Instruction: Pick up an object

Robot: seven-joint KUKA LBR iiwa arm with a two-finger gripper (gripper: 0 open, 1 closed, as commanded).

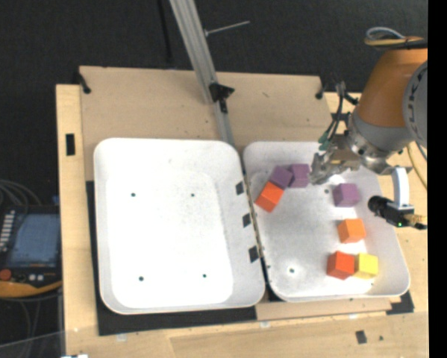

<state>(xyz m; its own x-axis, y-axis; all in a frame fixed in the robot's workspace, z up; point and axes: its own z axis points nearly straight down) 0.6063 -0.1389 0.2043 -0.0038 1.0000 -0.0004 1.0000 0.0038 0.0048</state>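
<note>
1. Landmark: right bin, white, shallow, holding every block on the bench.
2. Gripper hangs over the bin's far half, just beside a purple block. Whether it is spread or pressed together I cannot tell; the tips are lost against the white floor.
3. A second purple block touches the first on the side toward the bin's left wall.
4. Orange block sits near that left wall, tilted, just in front of the purple pair.
5. Third purple block lies apart, toward the bin's right side.
6. Another orange block sits nearer the front.
7. At the bin's front right corner, an orange-red block touches a yellow block.
8. Left bin adjoins the right bin's left wall.
</note>
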